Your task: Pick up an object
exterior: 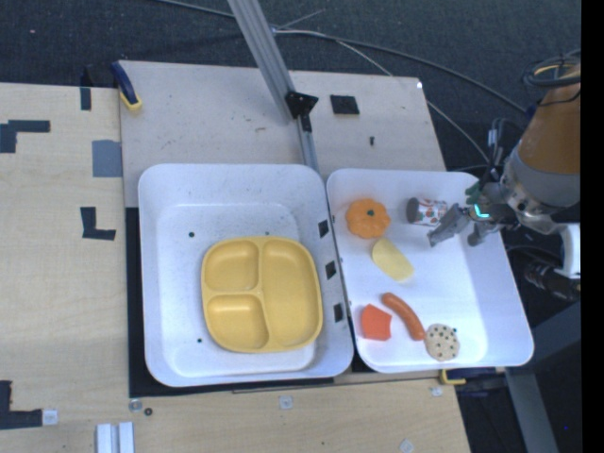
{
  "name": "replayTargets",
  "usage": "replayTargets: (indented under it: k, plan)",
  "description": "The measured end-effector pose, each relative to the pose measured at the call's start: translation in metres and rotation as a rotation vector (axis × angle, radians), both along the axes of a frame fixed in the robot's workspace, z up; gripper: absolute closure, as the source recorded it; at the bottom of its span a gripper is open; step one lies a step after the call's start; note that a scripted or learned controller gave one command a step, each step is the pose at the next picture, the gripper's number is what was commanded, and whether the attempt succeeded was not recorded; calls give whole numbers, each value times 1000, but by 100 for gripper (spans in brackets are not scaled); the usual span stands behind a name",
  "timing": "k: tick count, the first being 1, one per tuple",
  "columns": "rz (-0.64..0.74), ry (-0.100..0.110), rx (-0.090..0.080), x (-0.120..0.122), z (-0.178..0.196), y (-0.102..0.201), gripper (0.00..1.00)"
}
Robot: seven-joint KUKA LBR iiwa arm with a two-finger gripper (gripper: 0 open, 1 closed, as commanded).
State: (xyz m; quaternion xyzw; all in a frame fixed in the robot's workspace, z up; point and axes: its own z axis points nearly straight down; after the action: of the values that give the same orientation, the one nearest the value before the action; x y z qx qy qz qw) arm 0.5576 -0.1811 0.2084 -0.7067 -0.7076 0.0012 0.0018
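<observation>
From my seat the arm [552, 144] is cut off at the right edge; I see only the orange band and the grey wrist below it. The gripper [460, 226] hangs low over the upper right of the right bin [500, 295]. Its two dark fingers [444, 231] point left and stand apart, released, with nothing between them. A small teal light shows at the wrist.

Hard to make out: a small can [427, 211] lies on its side just left of the fingertips, near them, but I cannot tell whether it touches them. Its label is a blur of white and red.

Right bin contents, all loose on the floor:
- orange pumpkin [367, 218], upper left, with a green stem spot
- pale yellow lump [393, 260] just below the pumpkin, shape unclear, maybe a lemon or potato
- red-orange block [376, 323] at lower left
- sausage [404, 316] beside the block, lying slantwise
- speckled cookie [442, 342] at the sausage's lower end, touching or nearly so

Left bin [165, 253]: one yellow tray [261, 293] with three compartments, lying flat, set toward the bin's lower right. A few dark specks mark the bin floor.

A slanted metal bar [264, 45] crosses the bench [57, 253] from the top and ends between the two bins.
</observation>
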Motion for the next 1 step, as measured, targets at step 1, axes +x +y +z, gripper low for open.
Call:
replayTargets:
  k: [1]
  plan:
    - [0, -3, -1, 1, 1, 0, 0]
